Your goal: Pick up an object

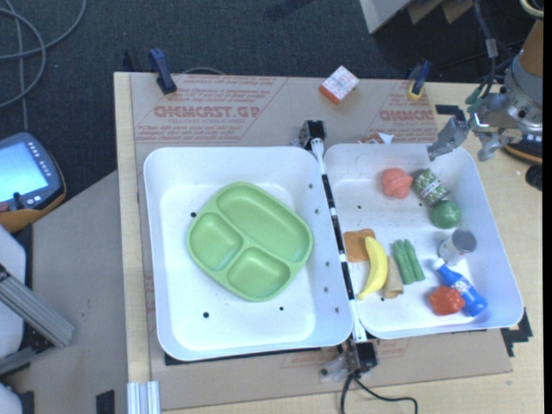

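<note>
A green divided plate (250, 241) lies in the left bin (164, 188). The right bin (496, 231) holds the candidates — banana (375, 266), green beans (408, 260), a pink ball (396, 183), a red item (445, 300). The claw (470, 136) hovers over that bin's far corner, fingers apart, holding nothing; this looks like the approach, and next it must descend onto one piece. The desk's cardboard (207, 110) reads "CHEMCAST GP".

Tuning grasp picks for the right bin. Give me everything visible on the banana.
The banana is yellow, smooth and glossy, like a plastic toy, curved in an arc with its bulge toward the bin's middle. It lies flat at the left side of the right bin, near the divider, resting over a brown bread-like slice. Green beans lie just beside it, apart.
</note>
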